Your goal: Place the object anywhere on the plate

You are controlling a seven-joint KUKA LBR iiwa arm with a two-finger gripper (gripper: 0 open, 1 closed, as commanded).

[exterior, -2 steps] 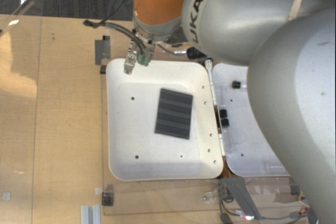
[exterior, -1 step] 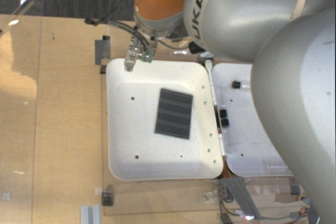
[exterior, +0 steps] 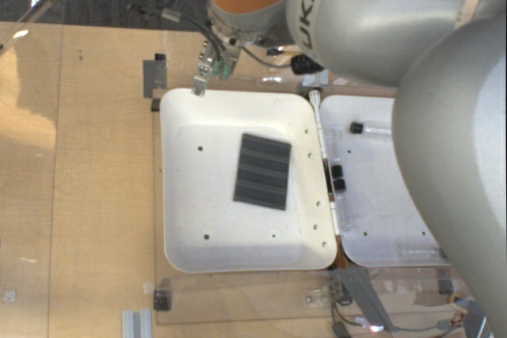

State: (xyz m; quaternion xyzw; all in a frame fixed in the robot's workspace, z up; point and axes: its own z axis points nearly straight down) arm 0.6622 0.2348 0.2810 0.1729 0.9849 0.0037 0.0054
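A dark grey ribbed rectangular plate [exterior: 263, 170] lies flat near the middle of the left white bin [exterior: 186, 233]. My gripper [exterior: 209, 70] hangs below the orange wrist band, over the far left corner of that bin, well away from the plate. I can make out nothing held in it. A small black object with a pale stem [exterior: 357, 127] lies in the far left part of the right bin [exterior: 372, 241].
The grey arm [exterior: 412, 20] covers the top and right of the view, hiding much of the right bin. Black clips [exterior: 337, 176] sit on the rim between the bins. Bare wooden bench [exterior: 79, 170] lies to the left.
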